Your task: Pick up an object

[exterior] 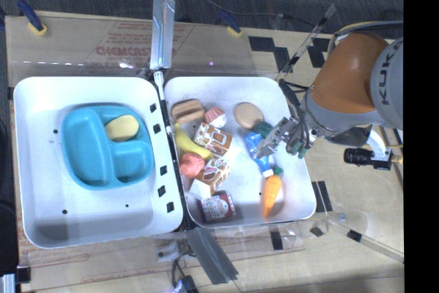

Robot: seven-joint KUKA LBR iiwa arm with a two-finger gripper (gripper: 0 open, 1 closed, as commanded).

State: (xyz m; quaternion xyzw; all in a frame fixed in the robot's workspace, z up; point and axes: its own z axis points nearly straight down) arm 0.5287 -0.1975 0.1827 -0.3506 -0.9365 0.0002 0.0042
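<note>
The right bin [291,106] holds several toy foods. Among them are a brown oval roll [247,114], a blue bottle [257,146] and an orange carrot [272,193]. My gripper [282,138] hangs low over the bin's right side. It is just right of the blue bottle and above the carrot, and it looks close to the bottle's upper end. I see nothing lifted off the bin floor. The arm's orange band [350,75] is above and to the right of the gripper.
Further left in the right bin lie a hot dog bun [187,110], a banana [188,145], a pink fruit [192,165], two small cartons [218,141] and a red can [216,206]. The left bin [34,147] holds a blue divided tray [89,147] with a yellow lemon [122,127].
</note>
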